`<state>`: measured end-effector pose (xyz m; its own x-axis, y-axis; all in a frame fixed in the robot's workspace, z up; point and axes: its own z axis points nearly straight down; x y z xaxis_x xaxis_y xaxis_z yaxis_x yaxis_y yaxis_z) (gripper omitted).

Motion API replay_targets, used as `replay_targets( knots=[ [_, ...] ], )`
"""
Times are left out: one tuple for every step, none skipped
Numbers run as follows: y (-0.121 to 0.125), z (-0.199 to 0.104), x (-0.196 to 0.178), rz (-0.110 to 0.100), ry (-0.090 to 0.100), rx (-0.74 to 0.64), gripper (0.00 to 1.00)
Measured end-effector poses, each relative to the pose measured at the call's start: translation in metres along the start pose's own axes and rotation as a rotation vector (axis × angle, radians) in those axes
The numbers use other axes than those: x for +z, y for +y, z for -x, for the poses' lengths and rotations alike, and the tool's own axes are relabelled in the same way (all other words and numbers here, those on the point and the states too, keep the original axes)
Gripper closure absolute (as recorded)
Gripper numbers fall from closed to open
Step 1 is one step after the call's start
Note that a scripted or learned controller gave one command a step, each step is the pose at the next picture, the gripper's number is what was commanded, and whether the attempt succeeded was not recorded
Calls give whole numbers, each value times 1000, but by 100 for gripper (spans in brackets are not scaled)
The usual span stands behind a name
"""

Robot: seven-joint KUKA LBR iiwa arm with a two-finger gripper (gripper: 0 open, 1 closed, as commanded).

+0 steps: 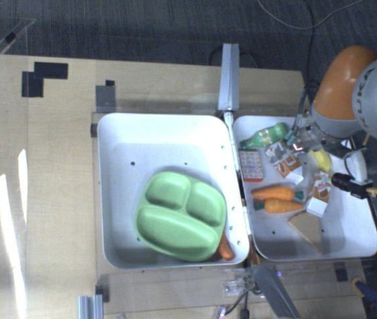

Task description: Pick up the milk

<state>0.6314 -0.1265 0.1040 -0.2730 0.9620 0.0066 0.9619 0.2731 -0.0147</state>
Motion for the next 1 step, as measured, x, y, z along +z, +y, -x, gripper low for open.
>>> replay_targets(
  knots=[
    [51, -41, -84, 23, -8, 88, 100]
  ],
)
